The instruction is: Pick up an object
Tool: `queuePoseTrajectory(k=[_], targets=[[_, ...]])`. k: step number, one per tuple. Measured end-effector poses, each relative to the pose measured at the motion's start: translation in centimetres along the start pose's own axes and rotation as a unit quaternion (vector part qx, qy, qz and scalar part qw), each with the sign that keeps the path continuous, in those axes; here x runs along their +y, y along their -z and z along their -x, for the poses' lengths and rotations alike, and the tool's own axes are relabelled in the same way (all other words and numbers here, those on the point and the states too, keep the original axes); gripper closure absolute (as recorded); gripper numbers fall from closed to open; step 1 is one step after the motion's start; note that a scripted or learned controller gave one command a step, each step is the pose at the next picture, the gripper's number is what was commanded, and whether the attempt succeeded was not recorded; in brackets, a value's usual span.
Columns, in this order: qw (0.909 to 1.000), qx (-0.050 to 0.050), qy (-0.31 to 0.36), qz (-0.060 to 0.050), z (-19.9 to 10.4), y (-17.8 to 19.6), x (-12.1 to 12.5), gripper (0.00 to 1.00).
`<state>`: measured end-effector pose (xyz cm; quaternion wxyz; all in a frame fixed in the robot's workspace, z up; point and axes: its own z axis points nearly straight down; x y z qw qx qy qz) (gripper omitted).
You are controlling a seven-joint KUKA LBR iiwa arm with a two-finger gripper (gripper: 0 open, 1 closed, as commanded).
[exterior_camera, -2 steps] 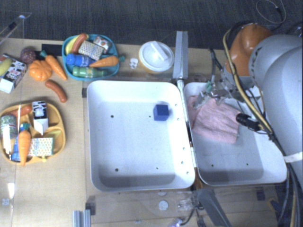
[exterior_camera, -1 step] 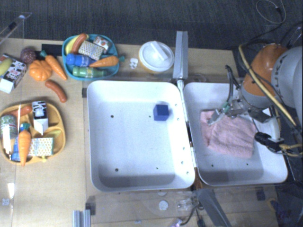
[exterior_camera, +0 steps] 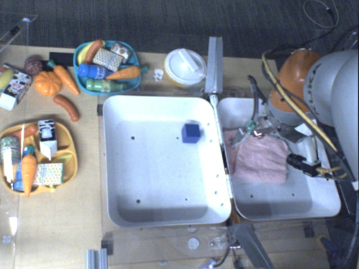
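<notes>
A pale wooden desk [exterior_camera: 84, 206] carries two white bins before a dark floor. The tool [exterior_camera: 253, 129] hangs low in the right bin [exterior_camera: 291, 203], at the pink cloth's [exterior_camera: 261, 160] twelve o'clock edge; whether it grips anything cannot be told. A blue cube [exterior_camera: 191, 132] sits in the left bin [exterior_camera: 157, 200], toward its two o'clock corner.

Your arm [exterior_camera: 331, 88] runs off the right edge and hides the right bin's [exterior_camera: 280, 206] far corner. The tool [exterior_camera: 252, 130] sits over the pink cloth [exterior_camera: 261, 161], too blurred to read. Toy labels at left are illegible.
</notes>
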<state>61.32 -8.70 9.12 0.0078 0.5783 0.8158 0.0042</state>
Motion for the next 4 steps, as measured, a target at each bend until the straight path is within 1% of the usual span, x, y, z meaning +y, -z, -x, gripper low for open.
queuePoseTrajectory(k=[1, 2, 3, 4], targets=[[1.0000, -0.003, 0.001, 0.004, 0.1, 1.3, 0.3, 1.00], [0.9846, 0.003, 0.175, -0.004, -1.2, 15.4, 1.6, 1.00], [0.9786, 0.004, 0.206, -0.005, 2.2, 8.8, 5.1, 1.00], [0.9892, 0.004, 0.146, -0.005, 0.9, 9.8, 5.2, 1.00]])
